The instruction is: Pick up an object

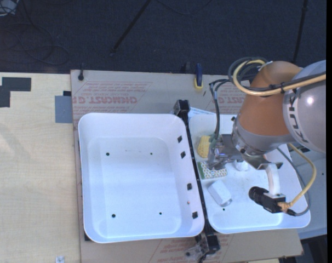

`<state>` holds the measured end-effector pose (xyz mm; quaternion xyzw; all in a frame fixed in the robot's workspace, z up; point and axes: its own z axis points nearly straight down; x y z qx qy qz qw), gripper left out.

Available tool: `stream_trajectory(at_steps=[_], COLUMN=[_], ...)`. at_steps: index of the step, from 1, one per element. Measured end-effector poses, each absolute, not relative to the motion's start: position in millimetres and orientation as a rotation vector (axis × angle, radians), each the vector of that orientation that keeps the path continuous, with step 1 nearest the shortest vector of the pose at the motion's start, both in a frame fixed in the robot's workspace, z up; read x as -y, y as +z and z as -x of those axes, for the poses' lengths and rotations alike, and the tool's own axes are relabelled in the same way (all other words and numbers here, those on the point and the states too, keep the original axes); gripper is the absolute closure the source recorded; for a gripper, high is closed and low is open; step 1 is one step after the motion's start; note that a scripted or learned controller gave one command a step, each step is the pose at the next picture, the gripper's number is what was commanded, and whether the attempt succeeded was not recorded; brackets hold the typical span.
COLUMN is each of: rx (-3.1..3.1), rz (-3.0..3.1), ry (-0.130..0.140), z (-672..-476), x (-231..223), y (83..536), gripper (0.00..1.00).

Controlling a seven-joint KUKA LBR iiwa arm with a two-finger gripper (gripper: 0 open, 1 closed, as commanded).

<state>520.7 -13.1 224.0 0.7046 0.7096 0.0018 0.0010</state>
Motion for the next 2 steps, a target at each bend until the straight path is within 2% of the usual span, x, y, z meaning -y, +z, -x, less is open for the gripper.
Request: stream_trajectory(at_steps=[1, 2], rx=[-2.218, -2.223], rz=[-2.234, -2.229], ry=[-0.009, -0.006], z=[-479.1, -481.2], x=[80, 78], y=[187, 198], gripper=[1.00, 1.00])
